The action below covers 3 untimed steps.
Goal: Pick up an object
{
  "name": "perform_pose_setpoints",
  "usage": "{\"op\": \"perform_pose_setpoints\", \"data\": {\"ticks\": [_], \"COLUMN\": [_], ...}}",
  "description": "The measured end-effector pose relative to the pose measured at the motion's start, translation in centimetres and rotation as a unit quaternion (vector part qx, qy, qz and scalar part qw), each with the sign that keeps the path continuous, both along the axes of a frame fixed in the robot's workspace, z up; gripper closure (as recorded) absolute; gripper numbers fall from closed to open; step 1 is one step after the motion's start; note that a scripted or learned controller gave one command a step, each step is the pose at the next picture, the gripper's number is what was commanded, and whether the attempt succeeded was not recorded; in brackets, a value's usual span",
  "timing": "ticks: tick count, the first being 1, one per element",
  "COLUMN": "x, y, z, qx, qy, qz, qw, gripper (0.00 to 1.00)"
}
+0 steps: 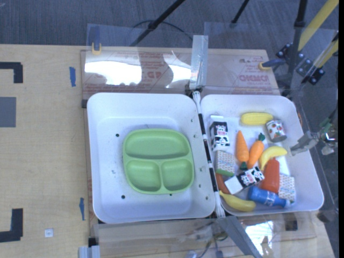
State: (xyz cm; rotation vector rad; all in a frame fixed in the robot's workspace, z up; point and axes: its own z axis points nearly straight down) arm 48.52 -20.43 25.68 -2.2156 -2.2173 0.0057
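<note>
The right white bin (pixel 306 171) holds a heap of toy food. At its back lie a yellow banana (pixel 257 118) and a small printed can (pixel 275 130). A cow-print carton (pixel 219 135) stands near the divider. Two orange carrots (pixel 242 147) lie in the middle beside a second banana (pixel 271 153). Toward the front are a red bottle (pixel 271 175), another cow-print carton (pixel 250 176), a blue bottle (pixel 267 198) and a third banana (pixel 236 201). My gripper (pixel 309 141) is a grey shape at the view's right side, over the bin's right rim and apart from the toys.
The left white bin (pixel 102 144) bears a green divided plate (pixel 158 160) in its middle. Clear plastic panels (pixel 161 69) stand behind both bins. Tripod legs and a yellow bar (pixel 317 15) are at the back right. Bare wooden bench (pixel 37 144) lies to the left.
</note>
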Motion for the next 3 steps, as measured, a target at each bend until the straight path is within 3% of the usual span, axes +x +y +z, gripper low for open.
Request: {"op": "perform_pose_setpoints", "data": {"ticks": [1, 2, 3], "x": [6.4, 6.4, 1.9], "y": [1.9, 1.7, 4.0], "z": [-17.2, -16.4, -5.1], "qx": [-0.0004, -0.0007, -0.0019], "qy": [-0.003, -0.003, 0.0], "qz": [0.01, 0.009, -0.138], "qw": [0.9999, 1.0, 0.9904], "gripper": [0.0, 1.0, 1.0]}}
